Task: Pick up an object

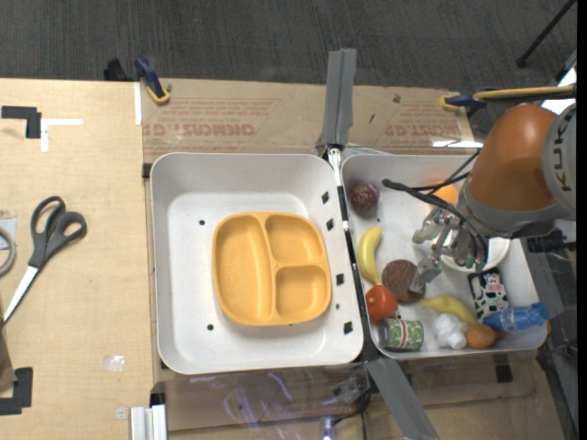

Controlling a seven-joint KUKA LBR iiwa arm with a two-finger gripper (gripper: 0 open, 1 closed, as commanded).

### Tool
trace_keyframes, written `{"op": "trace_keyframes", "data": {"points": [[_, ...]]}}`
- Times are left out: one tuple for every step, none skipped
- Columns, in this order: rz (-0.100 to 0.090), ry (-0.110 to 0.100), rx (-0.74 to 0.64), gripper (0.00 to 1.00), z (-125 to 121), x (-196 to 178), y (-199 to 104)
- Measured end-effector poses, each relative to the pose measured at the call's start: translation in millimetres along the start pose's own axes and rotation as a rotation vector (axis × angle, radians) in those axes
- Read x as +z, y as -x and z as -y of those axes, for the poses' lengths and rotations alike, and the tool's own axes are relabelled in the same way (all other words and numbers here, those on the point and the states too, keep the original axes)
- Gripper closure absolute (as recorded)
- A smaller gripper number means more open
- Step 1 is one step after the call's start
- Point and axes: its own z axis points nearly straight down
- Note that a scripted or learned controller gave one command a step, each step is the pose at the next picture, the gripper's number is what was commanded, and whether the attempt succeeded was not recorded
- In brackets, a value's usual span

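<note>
Faintly, mirrored red print on cardboard [275,117], unreadable can [402,335] label

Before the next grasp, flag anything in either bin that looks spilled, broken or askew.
Nothing stands out. The yellow divided tray lies flat in the left bin. The right bin holds a loose jumble, with a banana, tomato and small can lying close together, none visibly spilled or damaged.

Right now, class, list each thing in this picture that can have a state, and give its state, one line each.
Tray: upright, its three compartments bare, in the left bin.
Scissors: shut, flat on the bench.
Can: on its side, right bin.
Banana: whole, unpeeled.
Bottle: lying down.
Gripper: low over a brown round thing; grip unclear.
</note>
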Motion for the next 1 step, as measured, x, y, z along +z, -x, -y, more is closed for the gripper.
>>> {"op": "trace_keyframes", "data": {"points": [[0.000, 0.001, 0.084, 0.00, -17.7, 0.5, -13.0]]}}
